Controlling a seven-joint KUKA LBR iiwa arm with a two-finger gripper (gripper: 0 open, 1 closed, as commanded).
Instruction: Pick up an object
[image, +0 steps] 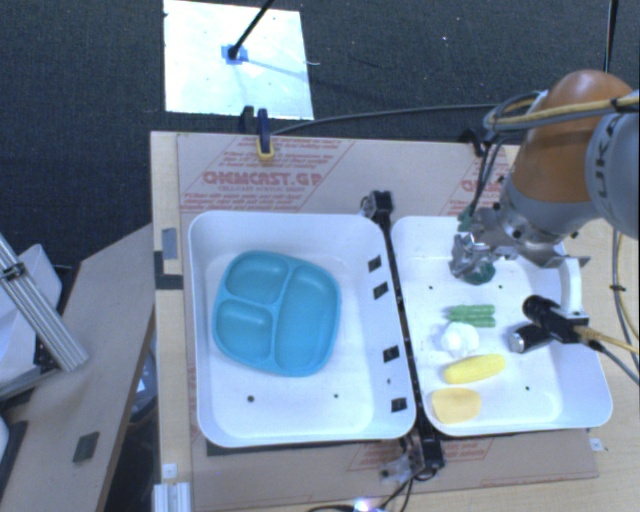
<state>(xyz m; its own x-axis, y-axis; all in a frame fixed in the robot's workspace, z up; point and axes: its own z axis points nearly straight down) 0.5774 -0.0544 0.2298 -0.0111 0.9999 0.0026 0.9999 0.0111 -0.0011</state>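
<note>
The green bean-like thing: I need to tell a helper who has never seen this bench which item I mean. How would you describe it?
Look in the right bin, the one without the blue plate. Near its middle, just below the gripper, lies the green bean pod, flat and pointing sideways. It is the only green, thin item; the pieces below it are white and yellow.

bright, even light; slightly soft.

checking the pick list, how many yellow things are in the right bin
2. A yellow banana-shaped piece lies near the bin's front, and a flat yellow piece sits just in front of it. The arm may hide others.
</note>
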